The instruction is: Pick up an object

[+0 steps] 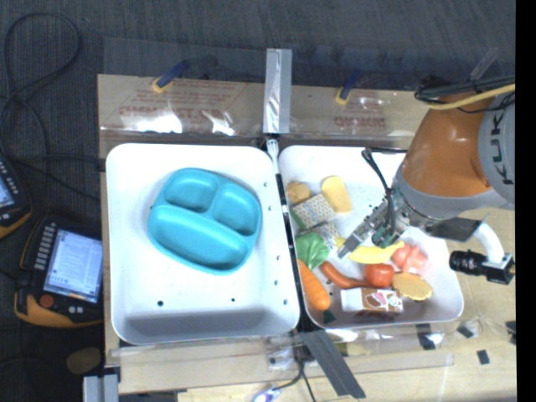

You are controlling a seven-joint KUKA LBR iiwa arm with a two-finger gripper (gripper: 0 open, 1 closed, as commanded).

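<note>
Two shallow white bins sit side by side on the counter (117,99). The left bin (134,308) holds a blue divided plate (205,219), lying flat near its middle. The right bin (448,304) holds a heap of toy foods: a yellow block (337,194) and a tan piece (298,193) toward the far side, a grey patterned item (315,212) just beside them, a green leafy piece (312,247), an orange carrot (314,290) along the left wall, a red chili (342,276), a yellow banana (377,254), a red tomato (379,275), a pink piece (410,258), a round bun (412,287) and a small printed box (381,301) at the near side. The arm (448,162), grey with an orange band, reaches in from the right. Its tool (362,234) hangs low over the middle of the right bin, between the grey patterned item and the banana; whether its fingers are spread or pressed together cannot be told. Nothing is seen gripped between them.
</note>
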